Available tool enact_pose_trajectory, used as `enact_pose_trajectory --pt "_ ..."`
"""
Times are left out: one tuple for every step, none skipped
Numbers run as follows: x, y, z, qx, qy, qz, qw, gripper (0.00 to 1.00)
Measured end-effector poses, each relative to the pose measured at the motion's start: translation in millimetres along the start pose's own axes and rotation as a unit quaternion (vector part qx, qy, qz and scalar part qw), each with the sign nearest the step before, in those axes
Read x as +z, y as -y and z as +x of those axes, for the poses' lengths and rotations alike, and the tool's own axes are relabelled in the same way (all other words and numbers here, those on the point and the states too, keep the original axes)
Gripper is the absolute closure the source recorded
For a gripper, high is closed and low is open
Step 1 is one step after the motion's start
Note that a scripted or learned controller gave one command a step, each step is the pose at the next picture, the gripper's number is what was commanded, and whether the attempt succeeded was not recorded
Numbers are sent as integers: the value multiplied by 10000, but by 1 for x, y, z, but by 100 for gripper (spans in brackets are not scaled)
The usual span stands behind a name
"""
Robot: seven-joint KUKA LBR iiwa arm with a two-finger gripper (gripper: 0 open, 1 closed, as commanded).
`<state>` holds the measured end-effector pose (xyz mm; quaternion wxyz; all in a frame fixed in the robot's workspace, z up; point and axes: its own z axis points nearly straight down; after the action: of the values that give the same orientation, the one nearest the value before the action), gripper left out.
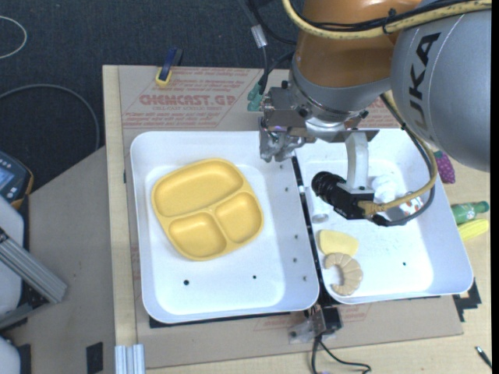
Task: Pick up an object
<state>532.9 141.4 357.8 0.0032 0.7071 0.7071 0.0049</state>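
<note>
- Since the task leaves the pick open, candidates run big to small; two white bins sit side by side on the surface, left bin [226, 287] and right bin [413, 248].
- yellow plate [207, 207]: biggest, lies flat mid left bin, turned a bit against the bin walls. Three compartments, one long and two smaller, rounded corners, glossy. Looks like rigid moulded plastic, so likely light, stiff, slippery. Too wide to span, I'd judge; only hold is a pinch on the raised rim or a divider rib, and it may tilt or slip on the lift.
- tool [277, 145]: hangs over the strip where the two bins meet, far end, near the plate's far right corner. Spread or pressed together, can't tell from this angle.
- croissant [343, 274]: near end of right bin, close to the inner wall. Tan, ribbed, curled. Probably a toy, light; ribs should give grip. Take it across the thick middle.
- pale yellow wedge [337, 243]: just beside the croissant on its far side, maybe touching. Smooth, matte, rounded top edge. Soft or hard, can't tell; light by the look. Pinch across the narrow way; crowding by the croissant is the risk.
</note>
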Motion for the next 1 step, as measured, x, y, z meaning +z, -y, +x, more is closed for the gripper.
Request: enact_pose_trajectory --pt "-5 1 2 -14 12 41 10000 100"
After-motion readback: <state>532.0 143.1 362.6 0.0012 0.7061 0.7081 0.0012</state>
